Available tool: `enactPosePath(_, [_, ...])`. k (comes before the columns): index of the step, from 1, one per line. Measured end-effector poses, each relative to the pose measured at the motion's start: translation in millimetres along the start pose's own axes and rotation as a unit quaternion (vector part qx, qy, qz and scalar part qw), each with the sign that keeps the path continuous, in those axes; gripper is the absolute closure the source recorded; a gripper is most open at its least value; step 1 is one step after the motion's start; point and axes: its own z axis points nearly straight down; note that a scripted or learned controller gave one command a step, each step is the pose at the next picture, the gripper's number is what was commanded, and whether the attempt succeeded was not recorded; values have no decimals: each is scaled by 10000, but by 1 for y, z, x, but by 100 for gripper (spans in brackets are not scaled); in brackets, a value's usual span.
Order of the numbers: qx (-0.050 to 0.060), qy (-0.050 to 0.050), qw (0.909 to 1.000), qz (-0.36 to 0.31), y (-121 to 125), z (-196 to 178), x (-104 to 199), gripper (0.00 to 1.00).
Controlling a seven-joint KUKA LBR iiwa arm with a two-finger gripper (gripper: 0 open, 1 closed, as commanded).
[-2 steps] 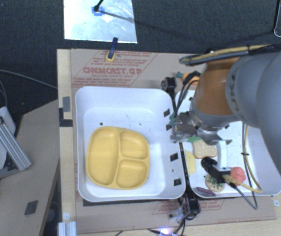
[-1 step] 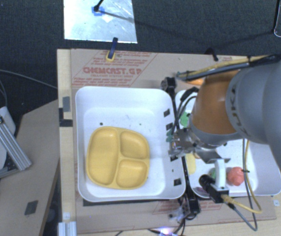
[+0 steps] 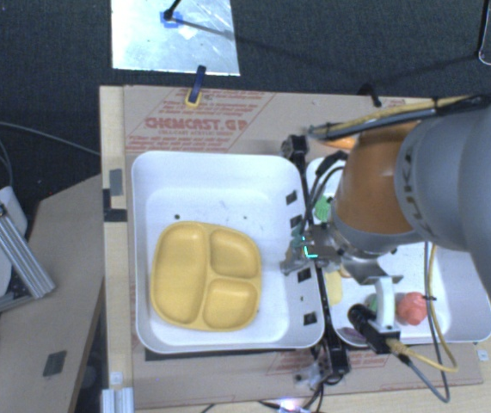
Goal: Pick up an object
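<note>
The grey arm with its orange band (image 3: 374, 188) reaches down over the right bin (image 3: 473, 321), close to the wall between the two bins. My gripper (image 3: 335, 269) sits low at the right bin's left side, mostly hidden under the wrist. A red-pink round object (image 3: 412, 308) lies in the right bin next to a white piece (image 3: 386, 301). A yellowish item (image 3: 334, 289) shows just below the wrist. A small green thing (image 3: 323, 206) peeks out left of the orange band.
The left bin (image 3: 219, 175) holds a yellow three-compartment plate (image 3: 205, 275). Black clips sit along the divider (image 3: 312, 317). A yellow cable (image 3: 430, 317) hangs across the right bin. Cardboard (image 3: 202, 119) lies behind the bins, and a metal frame (image 3: 4, 239) stands at left.
</note>
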Motion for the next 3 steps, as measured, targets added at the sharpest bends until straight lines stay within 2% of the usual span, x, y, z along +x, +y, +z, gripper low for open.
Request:
enactPosePath(1, [-10,4,10000,-27,1,-11,0,100])
enactPosePath(2, [13,22,10000,-46,6,27,111,100])
enactPosePath(3, [-55,39,10000,-6,6,77,96,100])
